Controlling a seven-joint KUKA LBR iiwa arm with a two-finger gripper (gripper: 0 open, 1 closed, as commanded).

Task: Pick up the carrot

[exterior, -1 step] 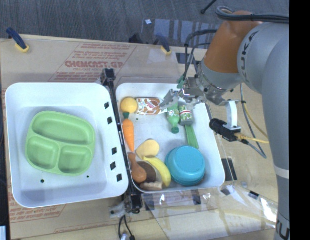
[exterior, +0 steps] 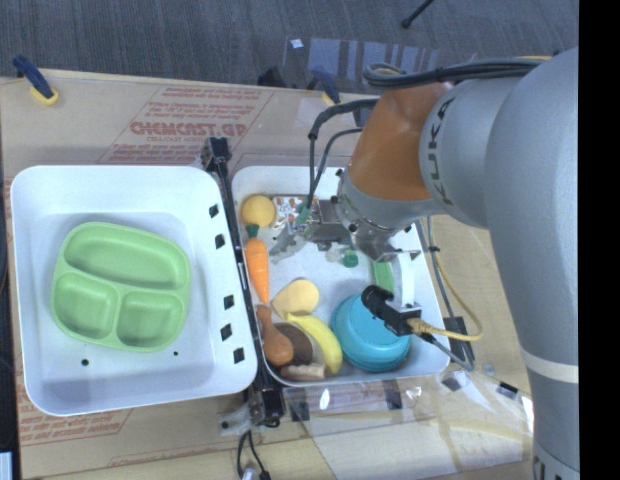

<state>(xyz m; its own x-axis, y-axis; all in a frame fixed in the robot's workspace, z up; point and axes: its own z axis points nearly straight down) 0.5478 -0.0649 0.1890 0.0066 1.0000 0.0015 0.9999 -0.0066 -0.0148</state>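
Observation:
The orange carrot [exterior: 256, 270] lies lengthwise along the left wall of the right bin [exterior: 427, 360], its tip pointing to the back. My gripper [exterior: 288, 234] hangs just right of the carrot's far end, above the bin floor. It is open, with nothing between its fingers. The grey arm with the orange band [exterior: 395, 148] reaches in from the right and covers the bin's back right part.
Around the carrot are a yellow lemon [exterior: 256, 210] behind it, a pale yellow piece [exterior: 296, 296], a banana [exterior: 326, 342] and a brown item [exterior: 278, 347]. A blue bowl [exterior: 370, 336] sits at the front right. The left bin [exterior: 30, 268] holds a green divided plate [exterior: 120, 285].

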